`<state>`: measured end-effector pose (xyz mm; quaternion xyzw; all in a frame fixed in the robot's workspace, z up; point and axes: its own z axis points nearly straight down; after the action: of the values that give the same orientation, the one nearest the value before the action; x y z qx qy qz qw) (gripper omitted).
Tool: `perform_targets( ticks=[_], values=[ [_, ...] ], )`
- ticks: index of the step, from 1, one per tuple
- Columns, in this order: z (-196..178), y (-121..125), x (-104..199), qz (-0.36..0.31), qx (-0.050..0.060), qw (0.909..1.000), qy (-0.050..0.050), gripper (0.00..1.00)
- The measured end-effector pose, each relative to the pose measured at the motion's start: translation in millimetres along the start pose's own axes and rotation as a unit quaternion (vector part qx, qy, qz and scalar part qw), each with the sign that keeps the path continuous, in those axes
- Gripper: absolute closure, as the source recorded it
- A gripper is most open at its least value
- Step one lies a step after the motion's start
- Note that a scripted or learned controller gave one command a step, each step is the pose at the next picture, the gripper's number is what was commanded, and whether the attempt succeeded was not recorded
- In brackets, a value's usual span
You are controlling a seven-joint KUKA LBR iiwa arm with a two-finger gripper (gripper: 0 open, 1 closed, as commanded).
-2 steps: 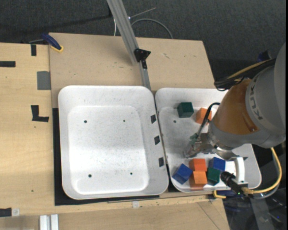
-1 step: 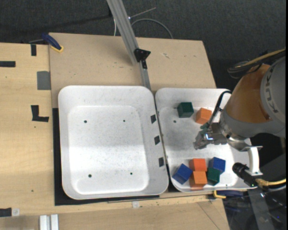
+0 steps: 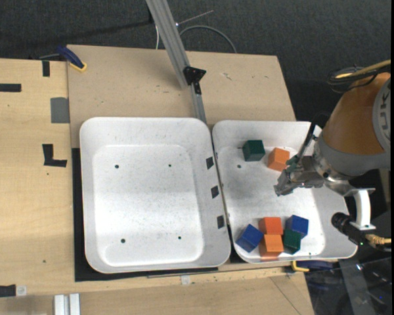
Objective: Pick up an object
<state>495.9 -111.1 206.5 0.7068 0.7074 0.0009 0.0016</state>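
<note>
The right bin (image 3: pixel 249 195) holds several small blocks. A dark green block (image 3: pixel 253 150) and an orange block (image 3: pixel 278 158) lie near its far side. At the near edge sits a cluster: a blue block (image 3: pixel 249 237), two orange blocks (image 3: pixel 272 226) (image 3: pixel 272 243), a green block (image 3: pixel 292 241) and another blue block (image 3: pixel 299 225). My gripper (image 3: pixel 285 184) hangs low over the middle right of this bin, just below the far orange block and above the cluster. I see nothing between its fingers.
The left bin (image 3: pixel 144 195) lies beside the right one. A grey metal pole (image 3: pixel 174 38) slants across the bench from the top to the bins' shared far corner. The arm's orange band (image 3: pixel 358 120) fills the right side.
</note>
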Motion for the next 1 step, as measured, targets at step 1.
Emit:
perform_targets(
  ticks=[1],
  values=[
    [-30.1, 0.4, 0.2, 0.000, 0.001, 1.0000, 0.000, 1.00]
  ],
)
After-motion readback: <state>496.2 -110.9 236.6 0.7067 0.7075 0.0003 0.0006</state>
